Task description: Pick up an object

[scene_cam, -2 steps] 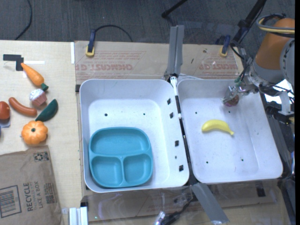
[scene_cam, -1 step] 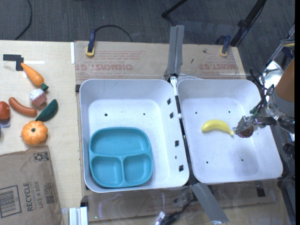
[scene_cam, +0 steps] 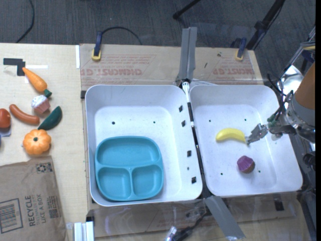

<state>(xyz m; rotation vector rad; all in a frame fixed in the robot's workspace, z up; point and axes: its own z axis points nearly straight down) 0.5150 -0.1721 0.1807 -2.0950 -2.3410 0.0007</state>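
Two shallow white plastic bins sat side by side on the desk (scene_cam: 60,94), the left bin (scene_cam: 93,134) holding a blue three-compartment plastic tray (scene_cam: 129,167) in its near part, and the right bin (scene_cam: 200,134) holding a yellow toy banana (scene_cam: 230,135) near its middle with a small purple round toy (scene_cam: 246,164) just in front of it and to the right. The gripper (scene_cam: 255,133) hung just right of the banana, reaching in from the right side. Left of the bins lay an orange toy pumpkin (scene_cam: 36,141), an orange toy carrot (scene_cam: 36,80) behind it, and a brown paper bag (scene_cam: 27,200) in front.
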